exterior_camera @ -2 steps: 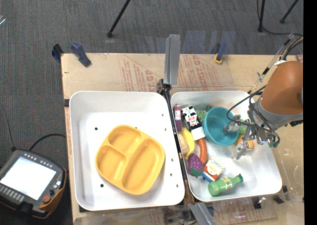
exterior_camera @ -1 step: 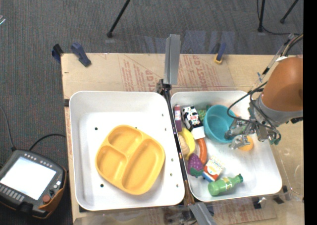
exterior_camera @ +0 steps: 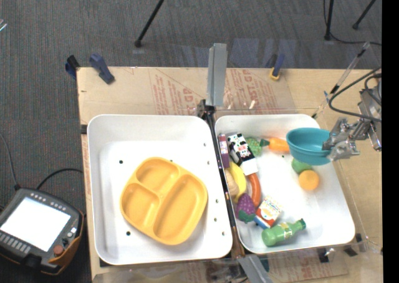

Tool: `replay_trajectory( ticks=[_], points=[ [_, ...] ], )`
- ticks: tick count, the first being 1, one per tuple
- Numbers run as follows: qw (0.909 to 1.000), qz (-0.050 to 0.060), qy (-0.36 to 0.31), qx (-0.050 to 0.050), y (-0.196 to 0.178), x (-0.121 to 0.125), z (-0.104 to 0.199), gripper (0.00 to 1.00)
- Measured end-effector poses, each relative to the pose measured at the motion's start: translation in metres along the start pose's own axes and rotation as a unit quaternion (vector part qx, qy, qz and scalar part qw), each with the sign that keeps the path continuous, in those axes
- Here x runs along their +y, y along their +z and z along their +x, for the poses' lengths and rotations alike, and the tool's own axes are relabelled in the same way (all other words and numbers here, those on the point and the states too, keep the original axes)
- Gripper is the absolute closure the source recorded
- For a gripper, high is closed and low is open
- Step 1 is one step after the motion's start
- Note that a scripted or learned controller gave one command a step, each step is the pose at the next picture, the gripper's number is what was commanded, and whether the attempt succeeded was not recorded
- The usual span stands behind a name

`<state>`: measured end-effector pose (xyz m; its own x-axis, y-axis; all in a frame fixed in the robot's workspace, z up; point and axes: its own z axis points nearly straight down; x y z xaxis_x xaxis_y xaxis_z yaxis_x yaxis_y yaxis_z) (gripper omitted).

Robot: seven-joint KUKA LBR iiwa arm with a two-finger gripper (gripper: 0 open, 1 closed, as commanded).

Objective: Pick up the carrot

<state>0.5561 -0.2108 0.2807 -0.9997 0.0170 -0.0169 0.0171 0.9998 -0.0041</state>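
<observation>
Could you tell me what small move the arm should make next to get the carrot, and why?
Probably release the teal bowl first: the tool sits at the bowl's right rim, seemingly gripping it, while the carrot lies partly tucked behind the bowl's left side in the right bin. Then shift left over it.

Yellow divided plate (exterior_camera: 164, 199) lies in left bin (exterior_camera: 103, 144).

The jaws grip the teal bowl (exterior_camera: 310, 144) above the carrot (exterior_camera: 278, 145).

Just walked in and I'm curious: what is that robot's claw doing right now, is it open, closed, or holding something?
Tool: closed on the rim of the teal bowl, which it holds over the right bin, not the carrot.
</observation>
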Motion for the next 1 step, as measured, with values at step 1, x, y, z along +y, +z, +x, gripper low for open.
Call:
replay_trajectory(
  ticks=[1],
  points=[
    [0.9929,-0.004,-0.118,0.008,-0.0222,0.0031,0.0566,1.00]
  ],
)
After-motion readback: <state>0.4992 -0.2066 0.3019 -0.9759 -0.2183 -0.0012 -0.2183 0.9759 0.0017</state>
